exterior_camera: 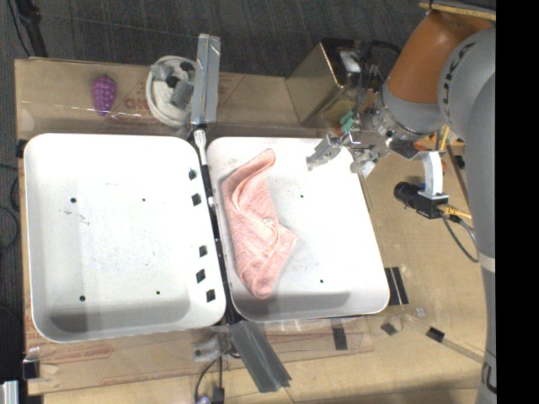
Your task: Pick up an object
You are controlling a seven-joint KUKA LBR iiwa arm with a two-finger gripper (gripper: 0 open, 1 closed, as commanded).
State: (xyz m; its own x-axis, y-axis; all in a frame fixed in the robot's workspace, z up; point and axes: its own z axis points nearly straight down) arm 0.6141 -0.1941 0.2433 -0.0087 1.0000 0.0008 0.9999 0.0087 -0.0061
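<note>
**Cloth lies at about 8 o'clock from the pincer, long axis running 12 to 6**

The pincer hangs over the upper right corner of the right bin, with its two fingers spread apart and nothing between them. From there the pink cloth, the one thing in the bin to pick, lies toward 8 o'clock, well apart from the fingertips. The cloth is crumpled into a long strip against the bin's left wall, its length running roughly from 12 to 6 o'clock, narrow at the top and bulkier toward the bottom. My judgement: the reach must go down and to the left, and the nearest part is the cloth's upper tip. Bare bin floor lies between pincer and cloth, so nothing stands in the way; the divider with its black clips sits just beside the cloth at 9 o'clock and could crowd a finger. The left bin lies beyond. Outside the bins, on the counter at 10 o'clock, rest a purple object and a white roll
</note>
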